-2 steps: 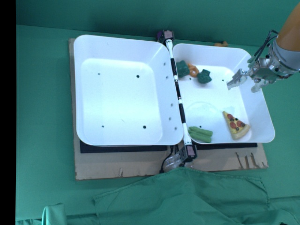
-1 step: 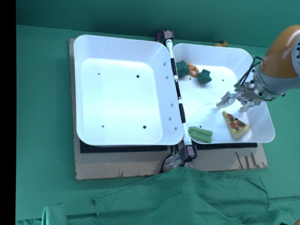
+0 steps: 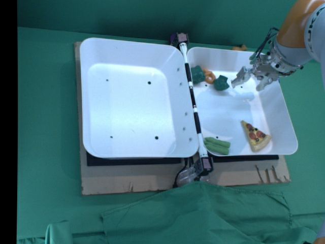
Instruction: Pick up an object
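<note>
Pincer (image 3: pixel 251 79) spread, nothing between fingers, hovering upper right of frame above right bin (image 3: pixel 284 111). Best bet: drop square over dark green piece (image 3: pixel 221 83), avoid bin wall.

Right bin (image 3: pixel 284 131) holds all — pizza slice (image 3: pixel 255 135) near front, bean pods (image 3: pixel 218 145) to its left.
</note>
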Robot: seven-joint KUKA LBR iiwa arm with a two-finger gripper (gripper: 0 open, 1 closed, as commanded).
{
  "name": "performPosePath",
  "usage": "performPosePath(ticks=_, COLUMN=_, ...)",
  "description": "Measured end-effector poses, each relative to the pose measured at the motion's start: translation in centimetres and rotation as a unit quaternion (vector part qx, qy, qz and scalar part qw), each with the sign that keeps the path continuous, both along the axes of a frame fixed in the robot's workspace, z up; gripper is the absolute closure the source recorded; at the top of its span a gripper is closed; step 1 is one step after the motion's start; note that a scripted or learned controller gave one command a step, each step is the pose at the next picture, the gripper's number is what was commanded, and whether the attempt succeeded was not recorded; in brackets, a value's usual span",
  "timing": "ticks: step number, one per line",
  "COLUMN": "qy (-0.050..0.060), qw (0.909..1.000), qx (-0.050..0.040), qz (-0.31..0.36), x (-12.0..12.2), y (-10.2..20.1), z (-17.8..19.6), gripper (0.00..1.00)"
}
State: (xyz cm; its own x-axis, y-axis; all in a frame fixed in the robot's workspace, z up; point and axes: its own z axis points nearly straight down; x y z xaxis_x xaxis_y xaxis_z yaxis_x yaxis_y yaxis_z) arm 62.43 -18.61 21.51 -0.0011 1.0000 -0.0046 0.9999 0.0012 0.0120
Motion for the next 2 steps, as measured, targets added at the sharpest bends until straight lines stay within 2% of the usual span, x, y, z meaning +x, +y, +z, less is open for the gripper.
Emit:
performPosePath(ticks=1, qy=0.007, qw=1.0000, qx=0.0014, qz=-0.004, x=-5.8, y=-0.2, z=-2.4, gripper=0.00)
performPosePath(ticks=2, qy=0.003, qw=1.0000, qx=0.0001, qz=-0.004, x=-14.3, y=-0.3, z=-2.5, gripper=0.00)
